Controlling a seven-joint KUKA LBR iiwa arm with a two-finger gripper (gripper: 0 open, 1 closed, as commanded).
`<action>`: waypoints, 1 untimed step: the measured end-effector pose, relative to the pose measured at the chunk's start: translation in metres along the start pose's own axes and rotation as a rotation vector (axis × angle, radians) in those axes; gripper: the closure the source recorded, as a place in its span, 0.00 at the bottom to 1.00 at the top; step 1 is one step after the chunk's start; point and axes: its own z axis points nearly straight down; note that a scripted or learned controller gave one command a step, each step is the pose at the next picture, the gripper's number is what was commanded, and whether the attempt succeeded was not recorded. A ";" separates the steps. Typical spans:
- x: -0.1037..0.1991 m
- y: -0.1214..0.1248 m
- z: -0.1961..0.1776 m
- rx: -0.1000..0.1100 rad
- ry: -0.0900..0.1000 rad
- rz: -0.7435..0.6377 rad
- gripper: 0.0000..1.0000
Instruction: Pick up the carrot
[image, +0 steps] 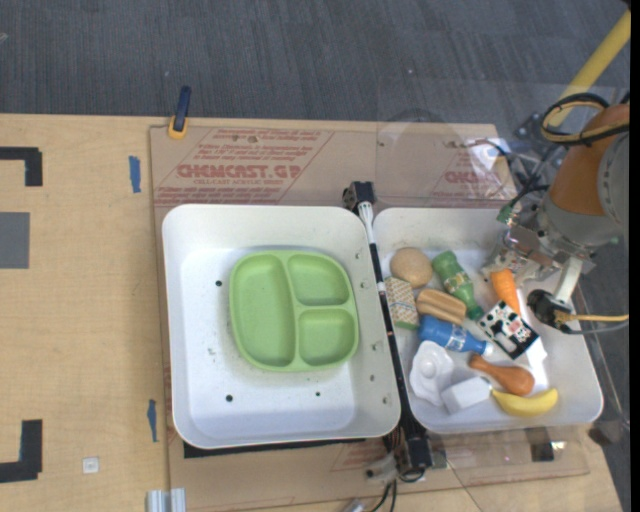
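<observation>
Right bin (590, 385): crowded; toys lie packed from its left wall to its near right corner, with little bare floor between them.
Left bin (190, 330): holds a green divided plate (294, 310) with white floor open all round it.
Carrot (507, 291): orange, short and tapered, lying at a slant near the right bin's far right side, just beside a black-and-white block (508, 329).
My arm: enters from the right, orange band above the wrist, bent down over the bin's far right corner.
My gripper (528, 252): sits just above the carrot's upper end; I cannot tell how it is set.
</observation>
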 end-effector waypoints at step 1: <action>0.094 0.013 -0.060 0.007 0.009 0.000 1.00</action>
